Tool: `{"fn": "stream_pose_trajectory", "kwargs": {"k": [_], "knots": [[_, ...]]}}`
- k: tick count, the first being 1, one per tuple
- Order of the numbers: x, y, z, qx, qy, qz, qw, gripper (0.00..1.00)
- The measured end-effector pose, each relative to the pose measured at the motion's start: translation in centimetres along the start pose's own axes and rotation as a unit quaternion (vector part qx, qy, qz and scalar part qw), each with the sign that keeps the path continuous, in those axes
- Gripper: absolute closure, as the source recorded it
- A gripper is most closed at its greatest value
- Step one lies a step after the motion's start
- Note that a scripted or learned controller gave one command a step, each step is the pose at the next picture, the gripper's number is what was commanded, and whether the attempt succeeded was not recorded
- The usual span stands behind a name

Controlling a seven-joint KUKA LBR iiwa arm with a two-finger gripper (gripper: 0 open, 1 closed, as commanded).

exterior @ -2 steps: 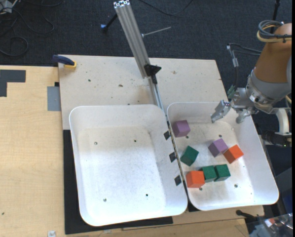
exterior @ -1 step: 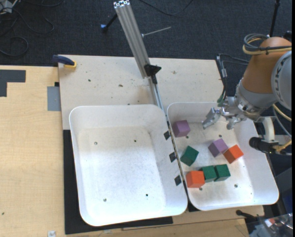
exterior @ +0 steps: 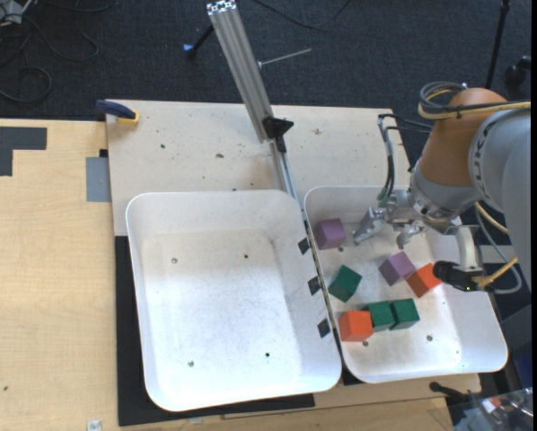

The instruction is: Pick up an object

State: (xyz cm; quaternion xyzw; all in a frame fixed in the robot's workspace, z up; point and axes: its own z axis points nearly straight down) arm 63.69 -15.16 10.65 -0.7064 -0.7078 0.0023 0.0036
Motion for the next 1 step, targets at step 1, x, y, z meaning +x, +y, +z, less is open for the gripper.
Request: {"fn": "stream_pose_trajectory", "kwargs": {"k": [1], "knots": [[-0.16,0.09,-1.37,-0.002,-0.001,0.001,1.0000,1.00]]}}
